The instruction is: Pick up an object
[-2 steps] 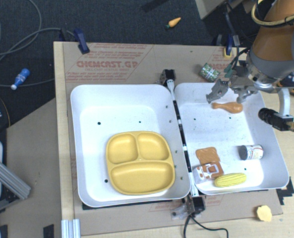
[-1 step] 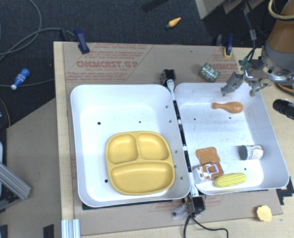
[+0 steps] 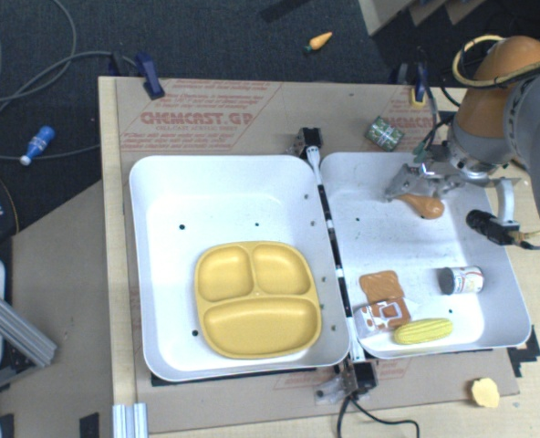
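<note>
The likeliest target is the orange lump (image 3: 427, 208) in the right bin (image 3: 379, 176), lying near the bin's far right corner, directly under the gripper (image 3: 420, 186). It looks like a small toy food piece: rounded, smooth, probably light and a little slick, so it may squirt out of a pinch near its end. Taking it across its narrow middle seems safest. Whether the gripper is apart or closed cannot be told; it sits right over the lump, perhaps touching, and no hold is visible. Nearer in the right bin lie a small can (image 3: 460, 281) on its side, a brown card (image 3: 384, 299) and a corn cob (image 3: 422, 331). Left of the right bin, the other bin holds a yellow tray (image 3: 256, 299).
</note>
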Controlling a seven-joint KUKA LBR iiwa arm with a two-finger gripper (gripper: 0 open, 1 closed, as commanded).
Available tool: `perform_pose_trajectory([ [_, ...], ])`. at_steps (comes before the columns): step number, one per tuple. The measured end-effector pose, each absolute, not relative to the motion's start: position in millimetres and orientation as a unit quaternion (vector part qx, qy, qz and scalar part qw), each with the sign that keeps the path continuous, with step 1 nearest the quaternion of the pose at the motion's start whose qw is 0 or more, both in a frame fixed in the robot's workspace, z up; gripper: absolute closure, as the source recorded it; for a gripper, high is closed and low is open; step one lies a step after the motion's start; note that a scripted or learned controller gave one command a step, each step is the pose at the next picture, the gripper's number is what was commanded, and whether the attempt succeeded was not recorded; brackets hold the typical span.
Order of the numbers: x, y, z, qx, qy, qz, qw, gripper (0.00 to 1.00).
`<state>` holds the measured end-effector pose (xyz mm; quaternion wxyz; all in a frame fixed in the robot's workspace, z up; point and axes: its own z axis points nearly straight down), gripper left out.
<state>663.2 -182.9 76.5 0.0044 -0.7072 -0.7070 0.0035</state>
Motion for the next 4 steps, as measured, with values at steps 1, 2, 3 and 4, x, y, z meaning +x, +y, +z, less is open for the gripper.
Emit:
perform_pose_trajectory([
  [1,667.5,-182,97,-0.707,-0.708,-0.0006,-0.002,1.00],
  [2,595.5,-179,183,-0.708,-0.706,-0.0006,-0.001,1.00],
  [3,628.8,-135,214,-0.705,-0.709,-0.0019,-0.003,1.00],
  [4,641.0,-78,217,-0.705,-0.709,-0.0014,-0.001,1.00],
])
